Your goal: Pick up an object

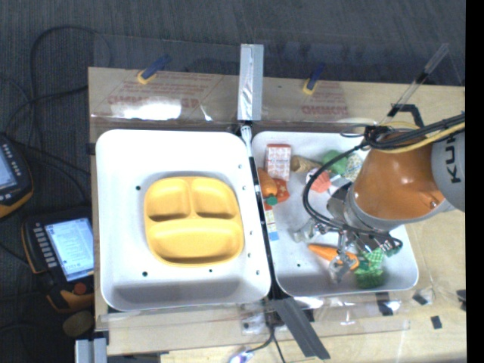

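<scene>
- The gripper [344, 257] is down low in the front of the right-hand shallow white plastic bin [404, 278]. Its fingers [338, 265] sit right over a small orange carrot-shaped toy [324, 252], but the wrist hardware clutters the view, so whether they're spread or pinching can't be told.
- That orange toy looks like the pick target, since it lies directly under the tips. A bumpy green toy [370, 269] is just beside it toward the bin's front corner, close enough to get nudged.
- The grey arm's orange wrist band [397, 184] hangs over the middle of the bin, which makes sense for a straight-down reach.
- Further back in the same bin: a red-and-white patterned box [278, 159], an orange-red piece [274, 190] near the divider, and some green and pink bits [333, 166] partly under cables.
- The left white bin [121, 203] carries a yellow three-compartment plastic tray [193, 218], well apart from the action.
- Both bins sit on the tan counter [189, 97].
</scene>
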Controlling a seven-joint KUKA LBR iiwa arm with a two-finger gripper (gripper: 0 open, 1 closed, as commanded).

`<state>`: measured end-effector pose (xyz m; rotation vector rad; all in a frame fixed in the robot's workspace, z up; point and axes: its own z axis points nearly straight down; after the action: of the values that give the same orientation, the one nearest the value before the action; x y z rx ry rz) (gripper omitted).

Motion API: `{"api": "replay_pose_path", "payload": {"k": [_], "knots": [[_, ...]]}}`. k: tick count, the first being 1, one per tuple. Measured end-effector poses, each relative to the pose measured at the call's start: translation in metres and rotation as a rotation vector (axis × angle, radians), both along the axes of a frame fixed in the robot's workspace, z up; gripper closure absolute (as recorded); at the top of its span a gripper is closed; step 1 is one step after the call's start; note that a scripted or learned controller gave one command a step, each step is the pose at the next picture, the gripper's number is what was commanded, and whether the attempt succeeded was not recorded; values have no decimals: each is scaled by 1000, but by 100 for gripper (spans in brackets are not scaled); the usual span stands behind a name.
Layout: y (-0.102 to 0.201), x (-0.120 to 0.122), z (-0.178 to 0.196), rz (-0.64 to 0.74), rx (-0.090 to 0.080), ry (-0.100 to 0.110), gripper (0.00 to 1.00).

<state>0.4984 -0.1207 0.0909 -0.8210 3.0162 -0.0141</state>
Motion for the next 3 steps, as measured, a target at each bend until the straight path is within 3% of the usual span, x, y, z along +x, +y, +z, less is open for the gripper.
{"api": "replay_pose_path", "payload": {"k": [1, 2, 3], "knots": [[4, -1, 0, 160, -2, 0, 0], [15, -1, 0, 213, -6, 2, 0], [16, 0, 10, 212, -6, -1, 100]]}}
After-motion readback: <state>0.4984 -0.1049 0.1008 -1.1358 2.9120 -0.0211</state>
